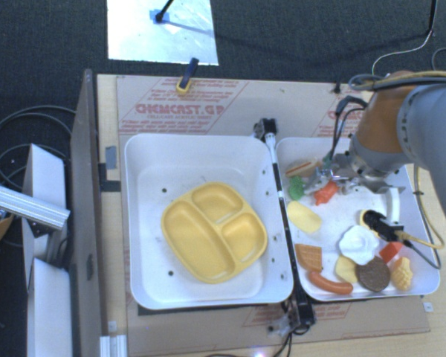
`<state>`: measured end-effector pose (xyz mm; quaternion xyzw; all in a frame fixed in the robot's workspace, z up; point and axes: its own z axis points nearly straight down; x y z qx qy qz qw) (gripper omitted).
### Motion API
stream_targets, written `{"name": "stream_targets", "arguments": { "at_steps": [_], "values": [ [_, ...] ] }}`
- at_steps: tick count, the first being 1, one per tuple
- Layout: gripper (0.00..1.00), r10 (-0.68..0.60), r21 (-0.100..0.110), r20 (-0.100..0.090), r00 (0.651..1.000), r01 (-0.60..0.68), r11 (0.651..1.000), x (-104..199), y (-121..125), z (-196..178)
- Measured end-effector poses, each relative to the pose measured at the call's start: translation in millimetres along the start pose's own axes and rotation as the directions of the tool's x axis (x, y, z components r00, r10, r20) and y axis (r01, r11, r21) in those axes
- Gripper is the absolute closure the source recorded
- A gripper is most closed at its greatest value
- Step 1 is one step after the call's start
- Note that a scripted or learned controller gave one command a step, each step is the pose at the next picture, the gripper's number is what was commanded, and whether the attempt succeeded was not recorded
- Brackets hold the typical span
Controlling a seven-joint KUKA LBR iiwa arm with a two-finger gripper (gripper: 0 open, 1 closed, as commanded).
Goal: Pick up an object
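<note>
Down in the right bin the gripper sits low at the far-left corner — touching or just over an orange-red piece; how wide it stands, I cannot tell.

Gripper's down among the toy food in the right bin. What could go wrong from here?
1. The gripper sits low over an orange piece with a green piece and a sandwich close by; it may nudge them or grab two.
2. It works near the bin's divider wall, so a finger might catch it.
</note>
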<state>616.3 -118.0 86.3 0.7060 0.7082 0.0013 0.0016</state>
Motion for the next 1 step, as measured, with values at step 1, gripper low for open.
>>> {"name": "stream_targets", "arguments": {
  "at_steps": [1],
  "values": [
    [1.0, -0.001, 0.0, 0.0, 1.0, 0.001, 1.0, -0.5, 0.3, -11.5]
  ]
}}
